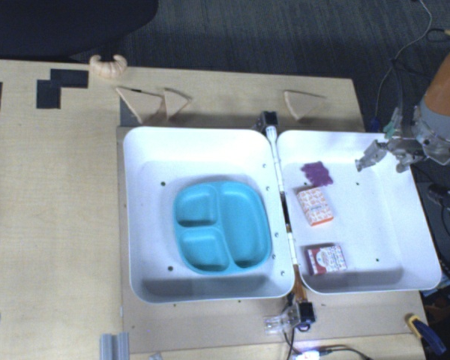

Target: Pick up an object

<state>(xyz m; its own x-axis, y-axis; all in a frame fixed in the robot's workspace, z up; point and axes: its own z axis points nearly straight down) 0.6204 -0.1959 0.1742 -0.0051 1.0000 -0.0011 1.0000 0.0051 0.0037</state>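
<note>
The left bin (146, 201) holds a blue tray (221, 227) with 3 compartments, lying across its floor. The right bin (405, 223) holds 3 things along its left side: a purple piece (317, 173) farthest back, a pale patterned packet (315, 205) just in front of it, and a dark red box (325, 259) nearest the front wall. The right half of that bin's floor is bare. The gripper (382, 153) hangs over the bin's far right corner, well apart from all 3 things; whether its fingers are parted cannot be told, and nothing shows between them.
</note>
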